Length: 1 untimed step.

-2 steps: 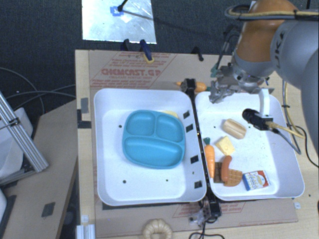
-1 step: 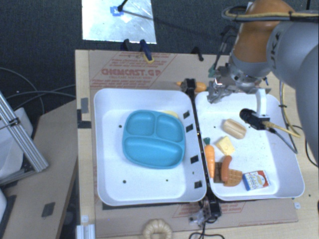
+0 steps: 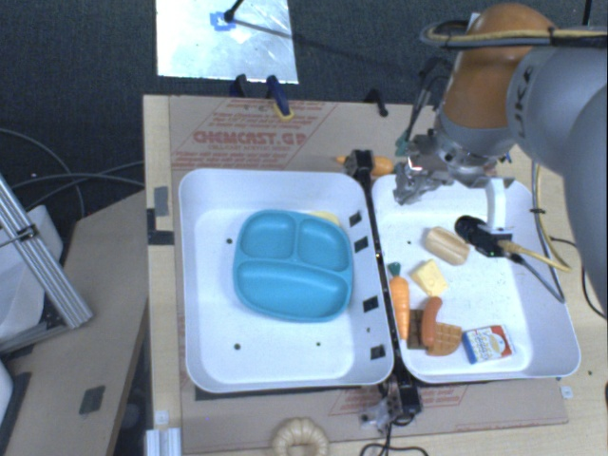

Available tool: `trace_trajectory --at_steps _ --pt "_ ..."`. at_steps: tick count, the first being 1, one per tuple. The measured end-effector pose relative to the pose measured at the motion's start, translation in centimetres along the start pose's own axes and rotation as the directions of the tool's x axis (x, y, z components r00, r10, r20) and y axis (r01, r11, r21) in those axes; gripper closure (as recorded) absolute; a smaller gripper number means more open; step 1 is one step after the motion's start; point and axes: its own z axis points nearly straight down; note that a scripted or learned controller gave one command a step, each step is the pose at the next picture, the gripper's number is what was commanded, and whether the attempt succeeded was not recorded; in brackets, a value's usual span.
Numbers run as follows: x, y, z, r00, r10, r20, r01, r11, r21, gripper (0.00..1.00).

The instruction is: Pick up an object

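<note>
My gripper [image 3: 408, 188] hangs over the back left corner of the right bin [image 3: 541, 297], with nothing visibly held. Below it in that bin lie a tan bread roll [image 3: 445, 244], a pale yellow cheese wedge [image 3: 429, 277], an orange carrot [image 3: 400, 304] along the left wall, a reddish sausage [image 3: 429, 317], a brown waffle [image 3: 446, 339] and a small red, white and blue box [image 3: 485, 343]. The roll is the nearest piece, a short way in front and to the right of the gripper.
The left bin [image 3: 214, 283] holds a blue divided plate [image 3: 290, 264] with a small yellow piece [image 3: 326, 217] behind it. An orange object [image 3: 381, 166] rests past the bins' back rims. A beige ring [image 3: 299, 437] lies on the bench in front.
</note>
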Motion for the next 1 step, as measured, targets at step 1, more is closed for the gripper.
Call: trace_trajectory --at_steps 1 --pt "-1.0 0.61 -1.46 1.0 0.001 -0.001 -0.001 1.0 -0.002 1.0"
